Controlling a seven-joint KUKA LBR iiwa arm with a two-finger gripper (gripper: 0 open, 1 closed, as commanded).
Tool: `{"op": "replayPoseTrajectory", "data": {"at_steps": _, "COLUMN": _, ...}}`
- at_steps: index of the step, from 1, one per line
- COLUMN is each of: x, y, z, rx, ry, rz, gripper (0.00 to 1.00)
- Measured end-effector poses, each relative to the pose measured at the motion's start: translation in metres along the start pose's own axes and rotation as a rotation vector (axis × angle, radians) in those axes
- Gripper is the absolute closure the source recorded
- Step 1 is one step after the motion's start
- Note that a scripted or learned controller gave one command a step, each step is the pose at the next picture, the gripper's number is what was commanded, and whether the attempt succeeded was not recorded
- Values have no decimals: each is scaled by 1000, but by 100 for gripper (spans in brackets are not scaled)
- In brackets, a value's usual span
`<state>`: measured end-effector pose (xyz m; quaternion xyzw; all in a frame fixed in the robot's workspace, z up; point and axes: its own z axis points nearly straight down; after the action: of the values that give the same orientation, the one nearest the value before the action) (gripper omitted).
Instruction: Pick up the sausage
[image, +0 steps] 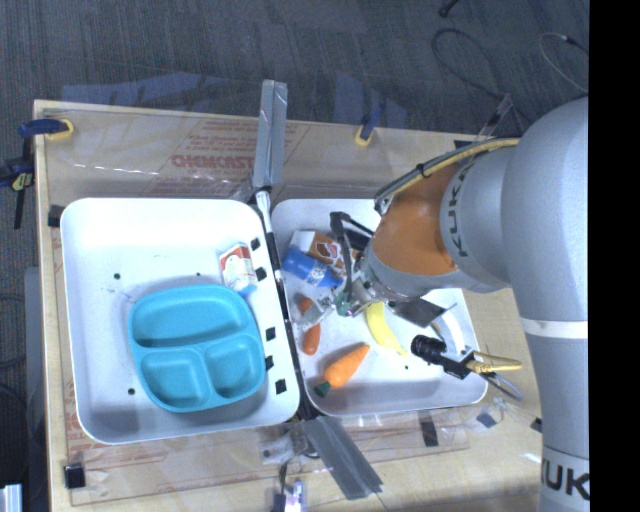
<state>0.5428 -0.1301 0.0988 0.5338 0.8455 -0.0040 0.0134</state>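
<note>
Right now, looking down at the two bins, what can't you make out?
- Gripper: the arm's wrist covers it in the camera view; finger state unreadable.
- Sausage: partly tucked under the gripper area; small reddish piece, identity uncertain.
- Right bin: its upper part is hidden by the arm.

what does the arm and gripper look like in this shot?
Bulky, rounded grey metal arm with a glossy orange band above the wrist and black "KUKA" lettering on the casing. A yellow cable runs along its top. The dark gripper sits below the band.
</note>
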Motion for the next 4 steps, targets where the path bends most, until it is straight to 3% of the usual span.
{"op": "replayPoseTrajectory", "data": {"at_steps": 1, "x": -16, "y": 16, "z": 7, "rx": 8, "ry": 25, "rz": -50, "gripper": 0}}
{"op": "replayPoseTrajectory", "data": {"at_steps": 2, "x": -5, "y": 9, "z": 1, "rx": 1, "ry": 6, "rz": -171, "gripper": 0}}
{"op": "replayPoseTrajectory", "data": {"at_steps": 3, "x": -16, "y": 30, "z": 4, "rx": 7, "ry": 18, "rz": -238, "gripper": 0}}
{"op": "replayPoseTrajectory", "data": {"at_steps": 4, "x": -8, "y": 68, "z": -25, "rx": 0, "ry": 26, "rz": -649, "gripper": 0}}
